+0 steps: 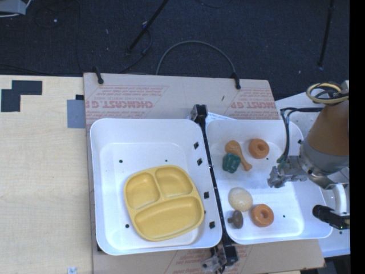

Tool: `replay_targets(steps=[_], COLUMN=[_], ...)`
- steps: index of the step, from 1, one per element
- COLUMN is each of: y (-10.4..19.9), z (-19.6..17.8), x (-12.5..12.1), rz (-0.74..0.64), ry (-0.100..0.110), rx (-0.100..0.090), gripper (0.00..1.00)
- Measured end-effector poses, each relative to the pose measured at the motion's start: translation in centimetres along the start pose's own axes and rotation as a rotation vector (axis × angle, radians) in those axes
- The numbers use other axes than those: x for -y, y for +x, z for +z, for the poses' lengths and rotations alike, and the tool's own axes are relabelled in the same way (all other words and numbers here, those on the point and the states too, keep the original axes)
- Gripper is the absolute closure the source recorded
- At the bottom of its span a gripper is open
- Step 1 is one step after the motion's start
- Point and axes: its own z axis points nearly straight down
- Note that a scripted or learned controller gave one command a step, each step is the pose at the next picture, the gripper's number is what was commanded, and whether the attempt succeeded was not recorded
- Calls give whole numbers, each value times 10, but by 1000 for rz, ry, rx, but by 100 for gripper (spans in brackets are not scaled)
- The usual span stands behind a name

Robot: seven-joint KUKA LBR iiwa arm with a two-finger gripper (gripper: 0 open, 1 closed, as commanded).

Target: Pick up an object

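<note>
Camera view: gripper (278, 176) low inside right bin (296, 224); cannot tell whether it is apart or together. Nearest object, upper donut (259, 148), sits at its 11 o'clock, apart. Lower donut (263, 215) at 7 o'clock, cream egg (240, 198) at 8. Yellow divided tray (164, 202) lies in left bin (108, 153).

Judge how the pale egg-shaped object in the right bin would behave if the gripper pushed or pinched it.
The egg-shaped object looks smooth and rounded, so it would probably roll and could slip from a pinch. A push toward the orange ring beside it would likely nudge that too.
</note>
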Motion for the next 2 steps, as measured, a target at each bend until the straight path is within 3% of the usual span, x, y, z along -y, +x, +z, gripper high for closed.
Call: replay_targets(steps=[2], y=[-8], z=[-118], x=[-9], rz=[0], ry=[-2], rx=[1], gripper=[100])
